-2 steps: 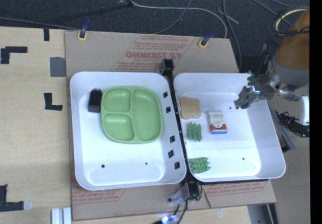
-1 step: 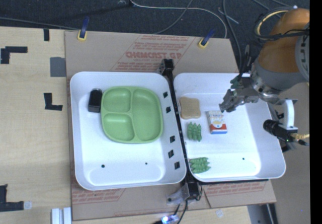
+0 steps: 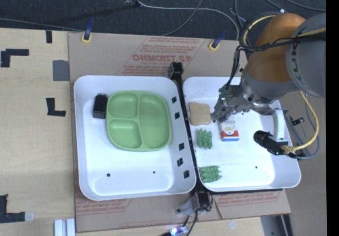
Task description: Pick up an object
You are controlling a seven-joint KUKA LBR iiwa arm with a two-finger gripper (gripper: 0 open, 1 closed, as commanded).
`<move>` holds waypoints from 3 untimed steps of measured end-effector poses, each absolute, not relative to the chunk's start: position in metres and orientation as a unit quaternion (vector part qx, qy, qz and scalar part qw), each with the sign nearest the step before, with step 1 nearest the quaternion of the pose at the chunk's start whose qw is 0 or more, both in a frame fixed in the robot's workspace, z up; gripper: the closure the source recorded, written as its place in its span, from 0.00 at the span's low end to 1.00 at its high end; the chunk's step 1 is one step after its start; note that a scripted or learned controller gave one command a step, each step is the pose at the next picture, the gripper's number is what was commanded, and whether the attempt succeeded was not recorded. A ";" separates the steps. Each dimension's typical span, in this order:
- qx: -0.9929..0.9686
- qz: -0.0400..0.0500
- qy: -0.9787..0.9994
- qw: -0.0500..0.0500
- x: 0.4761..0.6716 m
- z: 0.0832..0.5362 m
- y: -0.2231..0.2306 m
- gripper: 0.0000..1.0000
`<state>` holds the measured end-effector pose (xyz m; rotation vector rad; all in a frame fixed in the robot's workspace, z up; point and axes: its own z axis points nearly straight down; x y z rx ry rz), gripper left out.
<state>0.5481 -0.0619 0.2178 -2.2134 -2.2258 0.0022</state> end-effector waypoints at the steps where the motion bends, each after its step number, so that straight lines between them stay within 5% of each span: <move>1: -0.705 0.000 -0.710 0.001 0.549 0.213 -0.005 1.00; 3: -0.705 0.001 -0.709 0.001 0.520 0.213 0.091 1.00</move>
